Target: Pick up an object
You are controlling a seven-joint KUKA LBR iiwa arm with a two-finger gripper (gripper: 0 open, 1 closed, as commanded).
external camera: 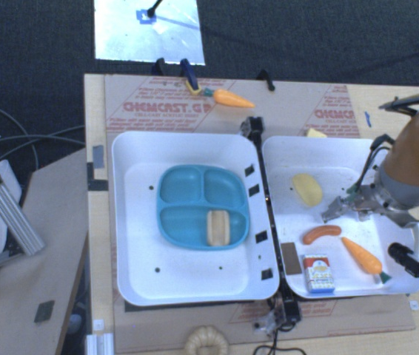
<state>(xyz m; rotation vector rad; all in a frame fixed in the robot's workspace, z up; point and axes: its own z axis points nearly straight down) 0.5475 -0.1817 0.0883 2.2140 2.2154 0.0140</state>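
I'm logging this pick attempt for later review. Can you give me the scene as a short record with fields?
left bin: blue divided plate with a bread slice in its lower right compartment
right bin: potato, sausage, carrot, small carton
outside bins: second carrot on the board behind the left bin
gripper: low over the right bin, just above the sausage, right of the potato
held object: none visible
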